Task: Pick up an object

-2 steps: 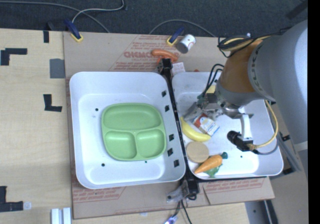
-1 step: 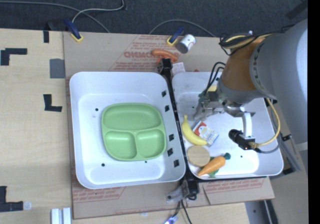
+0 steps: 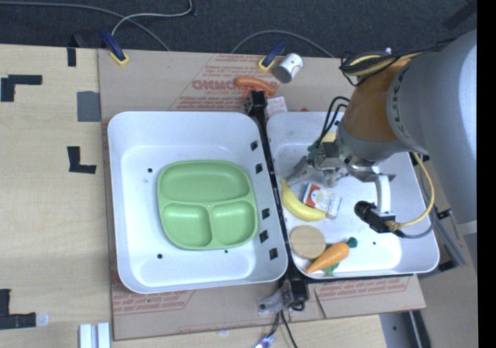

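The grey arm's two-finger gripper point(image 3: 314, 170) sits low in the right white bin point(image 3: 403, 261); whether it grips anything cannot be told. Just beside it lies a curved yellow banana point(image 3: 298, 205), touching a small red-and-white packet point(image 3: 322, 199). Below the banana are a round tan disc point(image 3: 307, 242) and an orange carrot point(image 3: 329, 256). Left of the banana, the other white bin point(image 3: 132, 145) holds a green divided plate point(image 3: 207, 204).

Light wooden bench point(image 3: 46, 207) with black tape marks along its left part. Over it a brown cardboard sheet point(image 3: 194, 87) with red print — beneath both bins. Left white bin point(image 3: 128, 184) and right white bin point(image 3: 403, 257) side by side on the cardboard, touching at a black clamped seam. Near the far cardboard edge — two blue-and-yellow clamps point(image 3: 116, 50), an orange-handled clamp point(image 3: 256, 84) and a small silver cylinder point(image 3: 288, 67).
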`<state>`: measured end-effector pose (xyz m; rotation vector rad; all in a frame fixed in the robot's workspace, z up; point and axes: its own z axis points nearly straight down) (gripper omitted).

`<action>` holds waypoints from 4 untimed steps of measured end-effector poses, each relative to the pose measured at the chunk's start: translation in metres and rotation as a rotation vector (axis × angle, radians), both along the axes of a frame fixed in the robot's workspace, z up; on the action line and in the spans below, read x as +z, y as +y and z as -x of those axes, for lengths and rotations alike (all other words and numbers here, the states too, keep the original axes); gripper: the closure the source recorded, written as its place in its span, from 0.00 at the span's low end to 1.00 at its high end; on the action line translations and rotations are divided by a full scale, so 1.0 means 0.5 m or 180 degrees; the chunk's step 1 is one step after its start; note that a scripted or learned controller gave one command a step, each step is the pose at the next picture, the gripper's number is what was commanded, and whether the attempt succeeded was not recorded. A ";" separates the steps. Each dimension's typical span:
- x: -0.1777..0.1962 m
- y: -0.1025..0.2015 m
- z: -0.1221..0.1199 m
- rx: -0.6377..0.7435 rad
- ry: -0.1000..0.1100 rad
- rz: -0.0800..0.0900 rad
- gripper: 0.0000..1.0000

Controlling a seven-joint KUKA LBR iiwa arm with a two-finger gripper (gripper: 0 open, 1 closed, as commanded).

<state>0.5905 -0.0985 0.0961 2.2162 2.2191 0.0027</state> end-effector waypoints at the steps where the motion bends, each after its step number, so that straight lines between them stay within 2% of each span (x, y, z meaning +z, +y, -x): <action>1: -0.019 -0.005 0.071 -0.0004 -0.0004 0.0001 0.00; 2: -0.018 -0.013 0.117 -0.0002 -0.0013 0.0002 0.00; 3: -0.017 -0.154 0.023 -0.0003 -0.0010 0.0006 0.00; 4: 0.002 -0.154 0.024 -0.0005 -0.0008 0.0007 1.00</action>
